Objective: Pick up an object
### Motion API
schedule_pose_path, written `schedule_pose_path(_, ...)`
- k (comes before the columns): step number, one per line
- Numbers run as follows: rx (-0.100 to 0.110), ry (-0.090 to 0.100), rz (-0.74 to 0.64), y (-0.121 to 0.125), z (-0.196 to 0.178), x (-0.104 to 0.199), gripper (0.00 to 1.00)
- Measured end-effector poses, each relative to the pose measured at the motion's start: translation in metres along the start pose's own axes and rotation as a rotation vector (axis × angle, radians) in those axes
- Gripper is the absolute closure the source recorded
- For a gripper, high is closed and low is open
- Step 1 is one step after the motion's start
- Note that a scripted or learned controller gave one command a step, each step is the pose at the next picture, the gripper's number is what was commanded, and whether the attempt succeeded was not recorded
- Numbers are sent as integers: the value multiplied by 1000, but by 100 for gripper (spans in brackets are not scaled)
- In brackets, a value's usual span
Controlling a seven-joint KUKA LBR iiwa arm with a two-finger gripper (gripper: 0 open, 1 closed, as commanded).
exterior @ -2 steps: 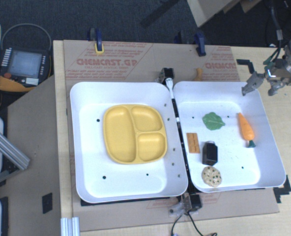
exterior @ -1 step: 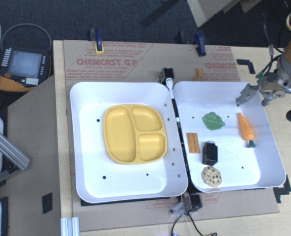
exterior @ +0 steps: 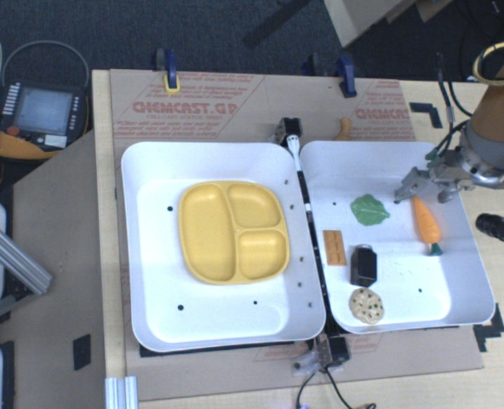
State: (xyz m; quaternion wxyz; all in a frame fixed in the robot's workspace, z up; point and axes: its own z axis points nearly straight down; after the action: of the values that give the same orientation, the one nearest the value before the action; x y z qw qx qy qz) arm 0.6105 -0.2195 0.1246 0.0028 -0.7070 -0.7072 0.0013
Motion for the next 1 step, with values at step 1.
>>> schedule_pose_path(1, -8, -4, -1, 2, -14, -1, 100)
